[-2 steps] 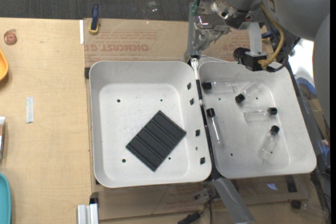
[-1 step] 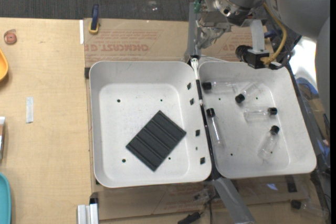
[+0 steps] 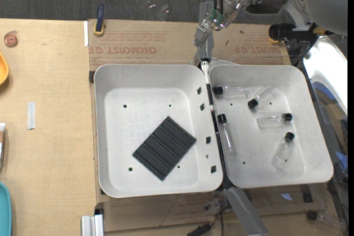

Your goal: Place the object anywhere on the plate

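Clear plastic vials [image 3: 274,119] w/ black caps lie in right bin [image 3: 310,174], well below the gripper [image 3: 203,41]. Dark ribbed plate [image 3: 165,148] lies in left bin [image 3: 105,119]. Can't tell finger state.

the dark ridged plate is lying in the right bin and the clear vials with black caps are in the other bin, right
Not quite. The camera view shows the plate lying in the left bin, not the right one. The vials are in the other bin, the right bin.

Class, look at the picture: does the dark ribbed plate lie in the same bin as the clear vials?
No. The dark ribbed plate lies alone in the left bin, while the clear vials lie in the right bin.
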